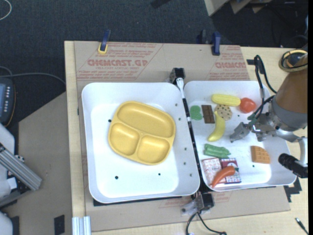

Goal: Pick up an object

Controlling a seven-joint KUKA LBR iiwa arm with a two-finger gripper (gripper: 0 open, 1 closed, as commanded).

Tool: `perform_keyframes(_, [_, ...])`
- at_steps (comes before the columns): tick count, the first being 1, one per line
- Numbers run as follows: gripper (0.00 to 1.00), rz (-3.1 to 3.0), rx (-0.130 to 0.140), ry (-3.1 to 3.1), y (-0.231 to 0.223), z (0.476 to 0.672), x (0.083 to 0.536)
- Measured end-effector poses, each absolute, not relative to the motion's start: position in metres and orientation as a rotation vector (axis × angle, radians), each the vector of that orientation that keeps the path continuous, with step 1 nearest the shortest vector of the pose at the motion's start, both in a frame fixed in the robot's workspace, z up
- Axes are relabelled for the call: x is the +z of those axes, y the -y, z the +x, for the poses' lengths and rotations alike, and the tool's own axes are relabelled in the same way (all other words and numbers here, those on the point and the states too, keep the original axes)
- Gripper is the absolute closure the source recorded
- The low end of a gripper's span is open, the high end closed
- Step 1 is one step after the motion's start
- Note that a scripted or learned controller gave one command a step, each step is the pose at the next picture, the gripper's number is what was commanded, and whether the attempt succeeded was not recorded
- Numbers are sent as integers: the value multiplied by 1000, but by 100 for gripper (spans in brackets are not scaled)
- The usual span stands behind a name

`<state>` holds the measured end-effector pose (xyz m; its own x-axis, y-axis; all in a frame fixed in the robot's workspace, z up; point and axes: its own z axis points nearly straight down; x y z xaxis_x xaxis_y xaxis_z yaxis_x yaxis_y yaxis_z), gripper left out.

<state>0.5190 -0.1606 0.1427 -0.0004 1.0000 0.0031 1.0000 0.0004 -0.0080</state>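
Note:
My gripper [248,133] hangs over the right bin [274,180], above bare white floor between the yellow banana [219,127] and the brown waffle [260,154]. Its two grey fingers stand apart, open, with nothing between them. Around it lie a yellow corn cob [226,100], a red tomato [248,105], a cookie [224,112], a dark chocolate bar [209,114], a green round piece [195,112], a green pepper [216,151] and a red chili [223,175] lying on a printed packet [213,165].
The left bin [98,146] holds a yellow divided plate [142,132]. The arm's orange band [293,94] enters from the right, over the right bin's far edge. Clamps sit on the bench's back edge.

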Motion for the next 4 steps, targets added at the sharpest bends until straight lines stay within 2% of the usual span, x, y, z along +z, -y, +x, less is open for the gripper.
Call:
perform_keyframes(1, [0, -2217, 4, 2217, 160, 518, 89])
perform_keyframes(2, [100, -2224, -1, 2221, 161, 519, 103])
perform_keyframes(3, [100, -2225, -6, 2228, 157, 528, 163])
perform_keyframes(4, [100, -2226, -5, 2227, 161, 525, 208])
